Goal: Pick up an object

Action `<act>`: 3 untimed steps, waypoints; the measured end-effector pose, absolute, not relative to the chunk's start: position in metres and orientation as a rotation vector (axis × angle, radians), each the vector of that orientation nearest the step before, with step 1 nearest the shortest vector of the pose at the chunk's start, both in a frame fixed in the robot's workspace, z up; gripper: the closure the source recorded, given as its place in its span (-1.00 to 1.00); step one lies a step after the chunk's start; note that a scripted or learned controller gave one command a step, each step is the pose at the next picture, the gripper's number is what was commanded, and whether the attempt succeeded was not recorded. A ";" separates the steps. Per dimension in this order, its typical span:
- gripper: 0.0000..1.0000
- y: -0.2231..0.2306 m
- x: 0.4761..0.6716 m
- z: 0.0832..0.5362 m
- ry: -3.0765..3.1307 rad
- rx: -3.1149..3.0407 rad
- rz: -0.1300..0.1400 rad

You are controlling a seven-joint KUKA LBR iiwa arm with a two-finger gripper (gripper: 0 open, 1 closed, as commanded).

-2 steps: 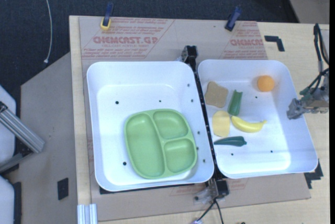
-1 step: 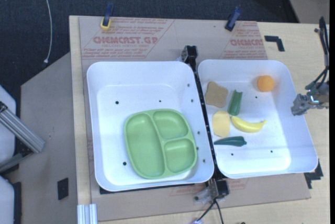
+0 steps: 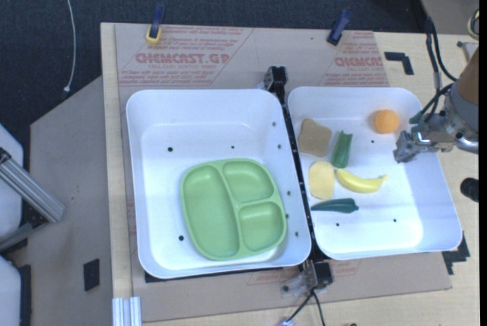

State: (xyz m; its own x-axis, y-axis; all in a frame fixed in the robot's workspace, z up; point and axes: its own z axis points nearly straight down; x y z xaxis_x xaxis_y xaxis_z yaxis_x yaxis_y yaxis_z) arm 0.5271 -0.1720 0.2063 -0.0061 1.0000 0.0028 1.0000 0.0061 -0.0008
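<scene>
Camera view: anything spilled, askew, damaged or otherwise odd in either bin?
Nothing stands out. The green divided plate lies flat in the left bin; the play food, including the banana and orange, sits loose inside the right bin.

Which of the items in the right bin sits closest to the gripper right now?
The orange ball, at the far right of the group. It lies just left of the gripper, while the banana and the other pieces sit farther left.
</scene>
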 end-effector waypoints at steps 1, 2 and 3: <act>1.00 -0.121 0.537 0.199 -2.226 -2.213 -0.001; 1.00 -0.062 0.555 0.205 -2.225 -2.219 -0.003; 1.00 -0.006 0.568 0.198 -2.228 -2.214 -0.003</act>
State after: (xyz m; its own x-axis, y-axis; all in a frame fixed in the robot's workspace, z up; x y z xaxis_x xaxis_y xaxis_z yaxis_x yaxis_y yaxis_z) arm 0.5678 -0.0061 0.1979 -0.0066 1.0000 0.0018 1.0000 0.0066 0.0011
